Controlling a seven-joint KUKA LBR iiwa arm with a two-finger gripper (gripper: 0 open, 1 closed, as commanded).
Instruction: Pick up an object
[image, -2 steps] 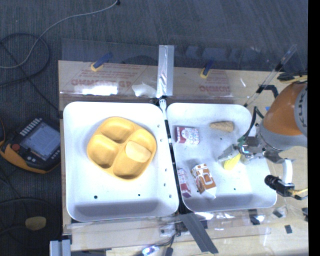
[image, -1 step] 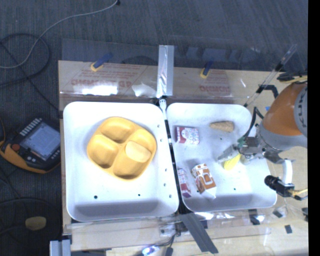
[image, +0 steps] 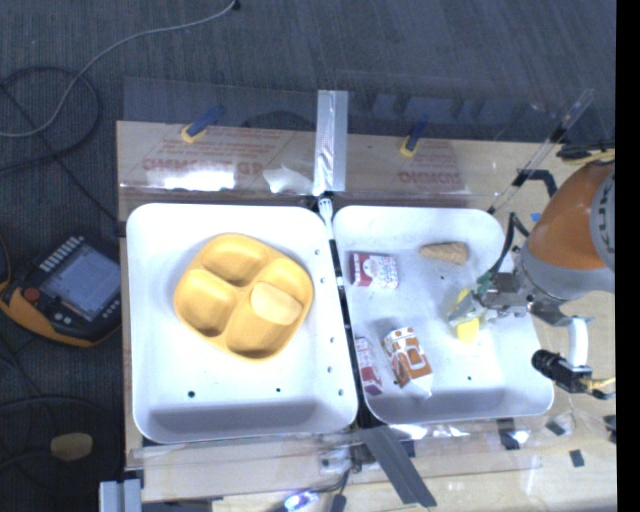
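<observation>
One small yellow object (image: 467, 327) lies near the right bin's (image: 520, 400) right edge, just beside the gripper (image: 487, 298), whose opening I cannot tell, so a careful, centred descent seems wise.

We look down at a slant from above the bench. Both shallow white plastic bins (image: 150, 400) fit in frame. The grey arm with its orange band (image: 565, 235) enters at right.
</observation>
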